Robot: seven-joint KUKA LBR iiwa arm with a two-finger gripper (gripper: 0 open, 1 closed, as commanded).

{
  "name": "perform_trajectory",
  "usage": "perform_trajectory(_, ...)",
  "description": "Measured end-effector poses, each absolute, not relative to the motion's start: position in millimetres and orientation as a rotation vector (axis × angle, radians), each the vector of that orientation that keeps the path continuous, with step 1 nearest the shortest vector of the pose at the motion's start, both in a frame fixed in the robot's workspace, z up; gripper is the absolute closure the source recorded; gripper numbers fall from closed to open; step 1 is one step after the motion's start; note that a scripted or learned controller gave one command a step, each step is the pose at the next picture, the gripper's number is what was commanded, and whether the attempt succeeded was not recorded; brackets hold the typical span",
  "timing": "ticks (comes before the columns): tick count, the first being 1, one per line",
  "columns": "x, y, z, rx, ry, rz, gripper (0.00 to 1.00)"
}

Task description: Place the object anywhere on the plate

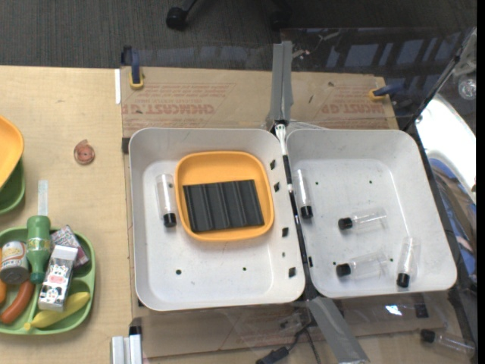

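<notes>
An orange plate (225, 164) with a dark ribbed insert (224, 205) lies in the left bin (151, 279). A clear vial with a black cap (164, 199) lies just left of the plate in the same bin. In the right bin (424, 165) lie several more clear black-capped vials: one (301, 194) along the left wall, one (362, 221) near the middle, one (360, 267) toward the front and one (405, 262) at the front right.
On the wooden bench to the left stands a green tray (83, 298) with toy food and a small bottle (38, 249). An orange dish (9, 154) sits at the far left edge. A brown cardboard sheet (204, 101) lies behind the bins.
</notes>
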State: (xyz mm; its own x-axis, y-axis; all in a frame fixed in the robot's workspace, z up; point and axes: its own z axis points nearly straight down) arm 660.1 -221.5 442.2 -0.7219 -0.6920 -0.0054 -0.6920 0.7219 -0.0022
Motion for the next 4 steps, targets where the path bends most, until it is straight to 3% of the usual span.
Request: perform_trajectory(4, 660.0, -221.1, 441.7, -2.381, 2.040, 0.000, 1.00)
